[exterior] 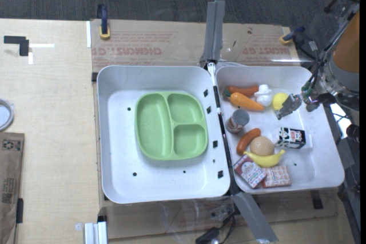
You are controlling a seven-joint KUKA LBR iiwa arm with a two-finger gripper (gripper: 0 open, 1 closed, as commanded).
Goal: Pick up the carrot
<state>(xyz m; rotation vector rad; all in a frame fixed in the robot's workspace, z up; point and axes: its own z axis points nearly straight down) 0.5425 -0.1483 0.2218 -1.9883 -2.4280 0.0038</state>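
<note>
The carrot [247, 102] is orange and lies on its side at the back left of the right bin [320, 180], just in front of a thinner red-orange stick [244, 90]. My gripper [287, 107] hangs over the same bin, to the carrot's right and apart from it. A yellow lemon [279, 101] and a small white piece [263, 92] sit between the two. Nothing shows in the gripper's grasp.
The right bin also holds a tin can [238, 120], a red sausage [248, 140], a round bun [262, 146], a banana [266, 159], a black-and-white carton [291, 137] and red packets [249, 172]. A green divided plate [171, 124] lies in the left bin [114, 180].
</note>
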